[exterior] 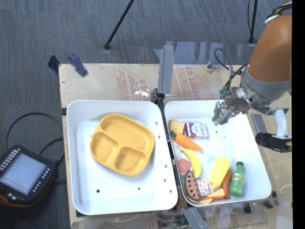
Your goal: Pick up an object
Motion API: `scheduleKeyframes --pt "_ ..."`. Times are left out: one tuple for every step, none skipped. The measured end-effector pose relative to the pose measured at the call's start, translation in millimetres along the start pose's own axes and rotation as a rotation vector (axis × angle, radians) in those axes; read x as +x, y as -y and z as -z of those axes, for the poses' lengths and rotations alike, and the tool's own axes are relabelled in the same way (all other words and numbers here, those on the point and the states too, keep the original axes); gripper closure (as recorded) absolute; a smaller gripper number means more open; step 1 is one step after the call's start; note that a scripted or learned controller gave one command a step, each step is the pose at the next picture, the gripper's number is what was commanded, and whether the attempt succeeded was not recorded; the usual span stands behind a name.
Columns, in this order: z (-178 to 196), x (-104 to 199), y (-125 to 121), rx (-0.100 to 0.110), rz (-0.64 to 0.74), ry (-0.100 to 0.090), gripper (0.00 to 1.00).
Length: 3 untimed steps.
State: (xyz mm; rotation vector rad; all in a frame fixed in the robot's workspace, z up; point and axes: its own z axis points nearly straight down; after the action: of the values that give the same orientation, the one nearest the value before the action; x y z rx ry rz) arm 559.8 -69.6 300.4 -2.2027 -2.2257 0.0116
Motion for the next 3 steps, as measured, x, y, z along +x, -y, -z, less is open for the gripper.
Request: scheduleKeyframes --pt "-27 38 -62 -0.007 0.152 0.002 1.0" --pt "-25 38 -63 -0.009 0.152 0.003 0.0" --pt "-16 38 -63 -0.008 0.152 0.002 1.0"
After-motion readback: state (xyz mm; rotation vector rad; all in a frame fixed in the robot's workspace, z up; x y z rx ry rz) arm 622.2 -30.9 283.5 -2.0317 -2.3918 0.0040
